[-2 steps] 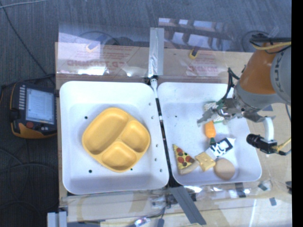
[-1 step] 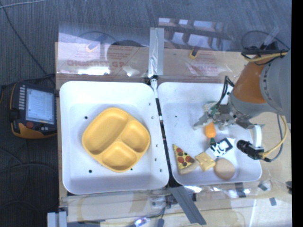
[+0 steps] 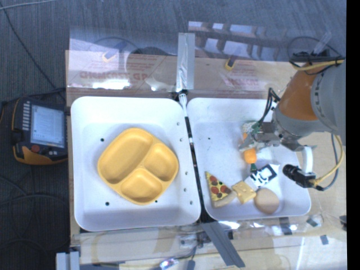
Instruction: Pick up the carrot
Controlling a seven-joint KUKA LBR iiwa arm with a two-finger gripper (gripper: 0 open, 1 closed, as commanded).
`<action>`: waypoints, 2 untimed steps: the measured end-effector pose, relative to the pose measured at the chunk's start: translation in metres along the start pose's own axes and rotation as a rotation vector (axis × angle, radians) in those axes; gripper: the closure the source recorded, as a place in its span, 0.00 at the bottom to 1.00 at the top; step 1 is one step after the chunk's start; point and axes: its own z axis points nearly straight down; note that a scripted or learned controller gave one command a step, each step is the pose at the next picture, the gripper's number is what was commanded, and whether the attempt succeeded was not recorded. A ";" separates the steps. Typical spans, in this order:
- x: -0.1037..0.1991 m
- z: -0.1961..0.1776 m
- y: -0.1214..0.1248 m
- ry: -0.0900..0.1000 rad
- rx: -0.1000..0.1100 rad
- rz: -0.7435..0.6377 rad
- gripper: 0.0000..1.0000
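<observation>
The carrot (image 3: 249,154) is a small orange piece in the right bin (image 3: 219,122), near its middle, with a pale greenish end (image 3: 246,130) pointing toward the back. My gripper (image 3: 260,139) hangs directly over the carrot's right side, at the end of the grey arm with the orange band (image 3: 298,97). The gripper body hides part of the carrot. I cannot make out whether it touches the carrot.
In the right bin's front part lie a pizza slice (image 3: 217,189), a yellow cracker-like square (image 3: 243,191), a tan egg-shaped thing (image 3: 266,201) and a black-and-white block (image 3: 262,174). The left bin (image 3: 84,151) holds a yellow divided plate (image 3: 138,164). A pendant (image 3: 39,131) lies far left.
</observation>
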 end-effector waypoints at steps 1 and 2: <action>0.018 0.008 -0.026 -0.004 -0.004 0.361 1.00; 0.054 -0.143 -0.027 -0.003 0.013 0.160 1.00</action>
